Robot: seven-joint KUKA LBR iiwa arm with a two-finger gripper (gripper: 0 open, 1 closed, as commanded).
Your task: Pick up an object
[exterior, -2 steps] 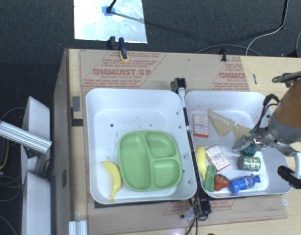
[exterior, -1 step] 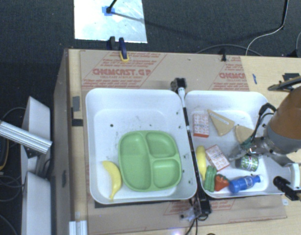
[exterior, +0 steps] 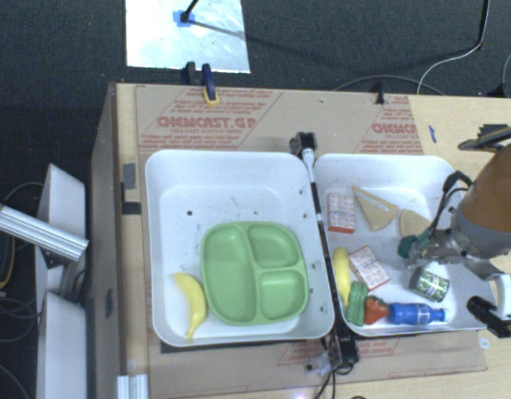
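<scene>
Two bins (exterior: pixel 238 169), gripper (exterior: pixel 421 252) near right rim, finger state indiscernible.

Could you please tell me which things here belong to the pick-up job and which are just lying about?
Job, in the right bin near the gripper: can, blue bottle, wedge, two small cartons, yellow fruit.

Lying about, in the left bin: green tray, banana.
</scene>
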